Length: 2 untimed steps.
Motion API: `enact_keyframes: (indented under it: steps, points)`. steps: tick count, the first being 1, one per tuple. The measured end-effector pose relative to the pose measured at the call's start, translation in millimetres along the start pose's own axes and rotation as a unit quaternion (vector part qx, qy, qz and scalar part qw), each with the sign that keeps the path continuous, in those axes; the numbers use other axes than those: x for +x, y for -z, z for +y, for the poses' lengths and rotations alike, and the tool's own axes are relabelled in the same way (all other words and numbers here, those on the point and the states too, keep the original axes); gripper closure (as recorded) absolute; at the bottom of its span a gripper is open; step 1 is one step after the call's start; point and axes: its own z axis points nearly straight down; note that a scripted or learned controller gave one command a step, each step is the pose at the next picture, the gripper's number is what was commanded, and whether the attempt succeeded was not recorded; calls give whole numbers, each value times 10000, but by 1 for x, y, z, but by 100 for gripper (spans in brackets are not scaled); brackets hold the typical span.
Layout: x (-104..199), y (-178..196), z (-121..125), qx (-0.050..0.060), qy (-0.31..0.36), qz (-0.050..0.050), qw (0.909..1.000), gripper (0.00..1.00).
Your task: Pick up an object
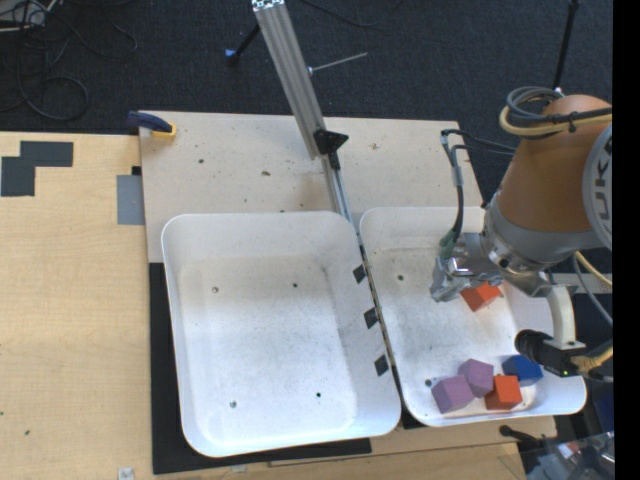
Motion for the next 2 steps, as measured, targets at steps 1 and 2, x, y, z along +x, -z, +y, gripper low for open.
enact_keyframes:
  steps: [1,2]
  points:
    - [46,-14,2,24,-13,-3,10000,100]
    - [94,-25,0,29,-7,-2,10000,100]
